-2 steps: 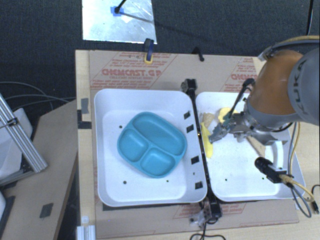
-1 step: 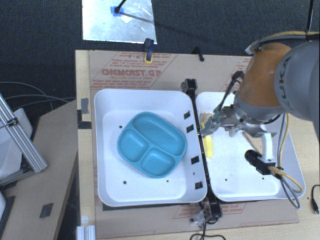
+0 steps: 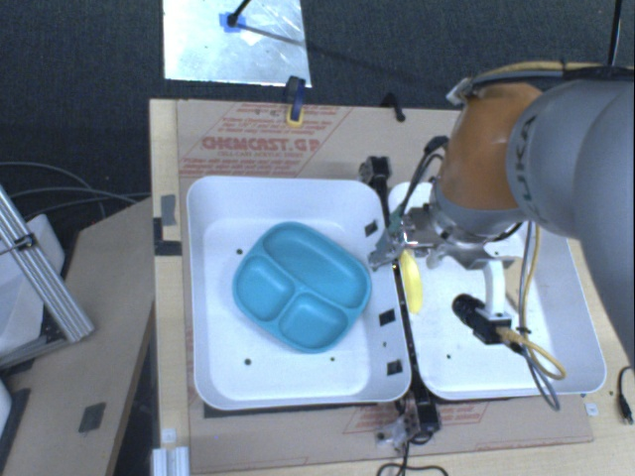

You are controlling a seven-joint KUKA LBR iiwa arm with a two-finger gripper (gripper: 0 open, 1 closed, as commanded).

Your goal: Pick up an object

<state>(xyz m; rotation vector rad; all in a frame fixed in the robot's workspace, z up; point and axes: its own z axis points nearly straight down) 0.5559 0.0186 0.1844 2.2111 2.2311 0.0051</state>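
Hanging low over the right bin's [image 3: 556, 365] left edge, the claw [image 3: 405, 249] sits right above a yellow thing [image 3: 411, 286], likely to grab it. I cannot tell if the claw is open or closed. A blue tray [image 3: 301, 286] lies flat in the middle of the left bin [image 3: 223, 216].

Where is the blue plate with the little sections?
The blue plate lies in the middle of the left bin in the camera view, left of the divider between the bins and of the end effector.
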